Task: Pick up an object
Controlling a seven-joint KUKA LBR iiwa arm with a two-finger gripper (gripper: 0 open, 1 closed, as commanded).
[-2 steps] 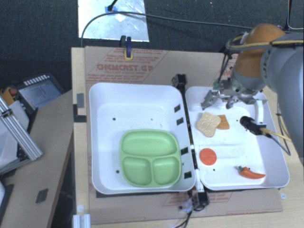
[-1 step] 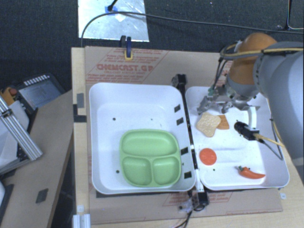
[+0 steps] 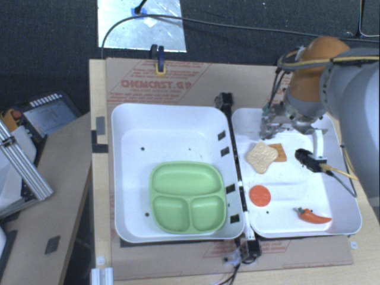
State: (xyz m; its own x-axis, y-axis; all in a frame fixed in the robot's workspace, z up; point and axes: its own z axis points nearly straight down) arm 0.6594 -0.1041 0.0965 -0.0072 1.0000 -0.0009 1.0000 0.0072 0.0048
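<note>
Behind the bins, the cardboard (image 3: 172,79) reads "CHEMCAST". The gripper (image 3: 274,125), its state impossible to tell, hangs just above the cracker (image 3: 262,157).

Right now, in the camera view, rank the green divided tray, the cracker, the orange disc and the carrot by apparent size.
1. green divided tray
2. cracker
3. orange disc and carrot: too alike to rank.
</note>
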